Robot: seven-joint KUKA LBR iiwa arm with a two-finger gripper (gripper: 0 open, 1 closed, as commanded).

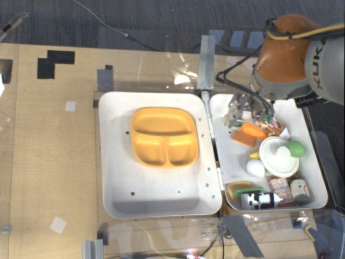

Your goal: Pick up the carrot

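Over the right bin [318,196]: your pincer [243,114] hangs just beside the carrot [251,129].
Grip: you cannot tell its opening.
Reason: apparently lining up the pick.

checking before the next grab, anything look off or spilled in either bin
Nothing looks spilled or broken. The right bin is crowded: the carrot lies wedged between the gripper and the white bowl, with packets and a dark bottle packed along the near edge. The yellow divided tray sits flat in the left bin.
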